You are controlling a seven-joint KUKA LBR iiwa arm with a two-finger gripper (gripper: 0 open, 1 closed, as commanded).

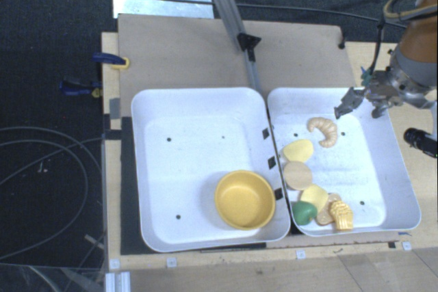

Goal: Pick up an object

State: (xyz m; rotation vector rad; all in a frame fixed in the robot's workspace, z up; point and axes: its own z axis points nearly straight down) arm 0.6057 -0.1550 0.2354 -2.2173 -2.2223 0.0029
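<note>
Over the right bin's (400, 174) bare upper half, fingers (358, 106) hang released, nothing between them, beside the croissant (324, 130).

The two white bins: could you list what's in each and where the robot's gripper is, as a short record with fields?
left bin: one yellow bowl, upright, near the front right corner
right bin: a tan croissant-shaped piece; a pale yellow piece; a beige round disc; a green piece; another pale yellow piece; a small golden ridged piece
clustering: most items lie along the right bin's left wall, toward the front
gripper: over the right bin's back edge, near the croissant-shaped piece, nothing seen held
arm: enters from the right
</note>
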